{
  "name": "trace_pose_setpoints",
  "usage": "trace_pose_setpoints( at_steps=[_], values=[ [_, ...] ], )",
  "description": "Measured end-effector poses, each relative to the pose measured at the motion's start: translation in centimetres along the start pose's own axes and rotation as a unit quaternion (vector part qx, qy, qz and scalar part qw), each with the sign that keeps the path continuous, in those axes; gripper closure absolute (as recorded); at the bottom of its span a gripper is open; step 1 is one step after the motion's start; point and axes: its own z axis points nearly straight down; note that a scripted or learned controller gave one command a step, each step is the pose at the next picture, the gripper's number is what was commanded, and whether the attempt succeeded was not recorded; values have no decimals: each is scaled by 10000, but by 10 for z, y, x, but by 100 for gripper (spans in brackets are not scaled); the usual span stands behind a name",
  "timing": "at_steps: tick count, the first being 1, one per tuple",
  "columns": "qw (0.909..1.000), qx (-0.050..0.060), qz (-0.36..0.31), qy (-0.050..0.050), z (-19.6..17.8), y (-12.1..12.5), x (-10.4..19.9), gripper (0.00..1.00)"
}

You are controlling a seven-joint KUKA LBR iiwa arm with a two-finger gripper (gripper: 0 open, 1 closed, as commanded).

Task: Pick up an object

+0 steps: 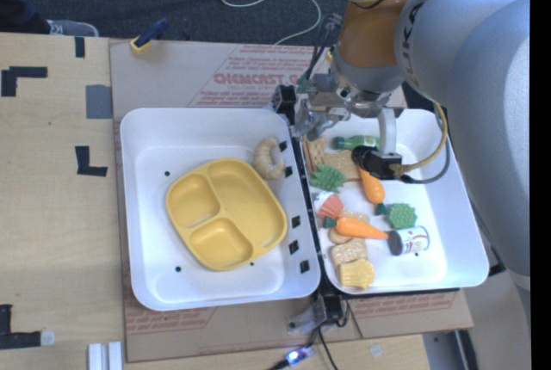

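My gripper [315,126] hangs over the far left corner of the right bin [448,265], close to the divider between the two bins. Just below it lie a tan cracker [337,163] and a green leafy piece [327,179]. More toy food fills that bin: a green bottle [355,141], two carrots [372,186] [362,229], a green chunk [400,214], a pink-orange slice [331,206], biscuits [349,252], a yellow piece [357,274] and a small white-labelled bottle [408,241]. Nothing shows in the gripper's grasp.
The left bin [146,188] holds a yellow divided plate [225,212] and a beige ring-shaped piece [269,157] near the divider. A black cable loops from the wrist over the right bin. Cardboard lies under both bins.
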Motion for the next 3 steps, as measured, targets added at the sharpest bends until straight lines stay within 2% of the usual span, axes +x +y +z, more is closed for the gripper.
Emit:
trace_pose_setpoints(
  at_steps=[1, 2, 3],
  values=[
    [10000, -11, 9, -2, -16, -11, 17, 100],
    [10000, -4, 20, -8, -15, -19, 10, 100],
    [10000, 2, 17, -10, -1, -17, 22, 100]
  ],
)
